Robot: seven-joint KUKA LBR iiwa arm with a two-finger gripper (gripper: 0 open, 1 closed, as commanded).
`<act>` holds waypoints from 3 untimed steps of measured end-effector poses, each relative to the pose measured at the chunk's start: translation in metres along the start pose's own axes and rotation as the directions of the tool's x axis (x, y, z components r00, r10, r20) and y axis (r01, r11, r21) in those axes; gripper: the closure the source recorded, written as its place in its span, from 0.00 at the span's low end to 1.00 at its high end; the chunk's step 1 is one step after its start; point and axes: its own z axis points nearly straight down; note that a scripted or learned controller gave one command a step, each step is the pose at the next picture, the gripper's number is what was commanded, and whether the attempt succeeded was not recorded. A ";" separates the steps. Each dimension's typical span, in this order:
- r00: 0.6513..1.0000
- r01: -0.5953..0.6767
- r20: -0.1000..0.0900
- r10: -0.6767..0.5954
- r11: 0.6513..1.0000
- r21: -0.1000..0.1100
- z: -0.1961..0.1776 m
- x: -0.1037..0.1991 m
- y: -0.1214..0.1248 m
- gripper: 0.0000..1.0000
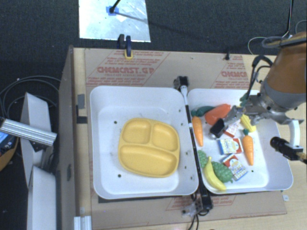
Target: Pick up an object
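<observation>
Seen from above: two shallow white bins side by side on a cardboard-topped worktop (144, 63), left bin (103, 143) holding a yellow divided plastic tray (148, 146), right bin (278, 174) crowded with toy food (225, 147), dark gripper (221, 124) lowered among it beside an orange-red piece (218, 111), finger state impossible to tell.

The right bin (276, 178) is crowded: toy food lies from its left wall across the middle, with a carrot (197, 131) and a banana (214, 175) hard against that wall. Bare floor shows along its right edge and near right corner. In the left bin (103, 128), a yellow tray (148, 146) takes the middle, leaving bare margins along all four walls.
</observation>
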 end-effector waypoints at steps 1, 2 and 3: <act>1.000 0.000 0.000 0.000 1.000 0.004 0.110 0.015 0.036 0.00; 1.000 -0.001 0.009 0.001 1.000 -0.007 0.130 0.017 0.080 0.00; 1.000 -0.002 0.005 0.002 1.000 0.000 0.122 0.018 0.078 1.00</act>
